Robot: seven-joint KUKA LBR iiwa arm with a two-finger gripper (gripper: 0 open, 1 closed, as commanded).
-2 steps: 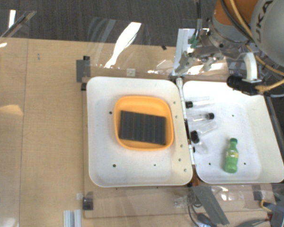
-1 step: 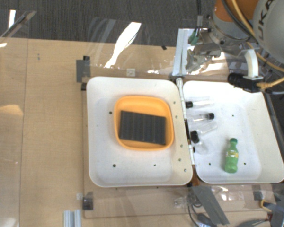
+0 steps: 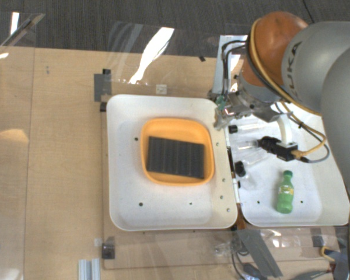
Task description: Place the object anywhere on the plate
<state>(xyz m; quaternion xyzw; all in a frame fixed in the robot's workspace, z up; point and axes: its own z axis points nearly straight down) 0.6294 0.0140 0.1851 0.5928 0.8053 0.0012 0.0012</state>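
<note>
Your target, the green bottle point(image 3: 284, 192), lies in the right bin point(image 3: 332, 214), toward its near side, well apart from the plate point(image 3: 176, 129) that sits in the left bin point(image 3: 125, 203). The end effector point(image 3: 226, 114) hangs at the far edge of the right bin, close to the wall between the two bins, and nothing shows between its tips; whether they are spread or pressed together you cannot tell, since cables and the wrist crowd that spot.

Expect trouble from the bottle first. It looks like smooth, rounded plastic with a narrower cap end, lying lengthwise, so a pinch across the curved body could squirt it sideways or set it rolling along the slick white bin floor. The arm point(image 3: 321, 57) is bulky, and a dark fitting with yellow cable point(image 3: 280, 147) trails just beyond the bottle; a low approach might snag or nudge things.

The plate is an orange, rounded-square dish with a raised, glossy lip and a dark ribbed panel point(image 3: 176, 157) in its well. A release over the lip may tip the bottle off into the bin, and the ribs may let it roll along them.
</note>
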